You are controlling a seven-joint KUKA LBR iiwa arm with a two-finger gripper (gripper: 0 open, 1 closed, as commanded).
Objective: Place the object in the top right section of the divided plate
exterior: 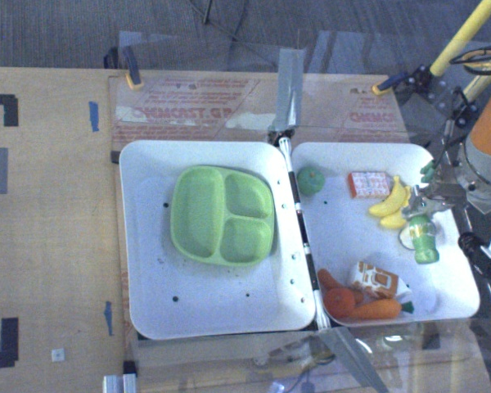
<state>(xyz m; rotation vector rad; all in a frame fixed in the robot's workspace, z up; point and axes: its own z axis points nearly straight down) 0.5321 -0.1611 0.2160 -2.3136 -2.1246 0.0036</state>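
The green divided plate point(222, 215) sits in the middle of the left bin point(147, 301), its one large section toward the left and its two smaller sections toward the right, nothing in any of them. Over in the right bin point(458, 301) lie the loose things: a green ball-like fruit point(311, 180) near the divider, a red and white packet point(367, 184), a banana point(392, 204), a green bottle point(424, 241), a small orange and white carton point(375, 279), and a tomato point(339, 302) touching a carrot point(376, 309) at the near edge. The gripper point(426, 204) hangs at that bin's right side, just above the bottle and beside the banana; whether its claw is open or closed I cannot tell.
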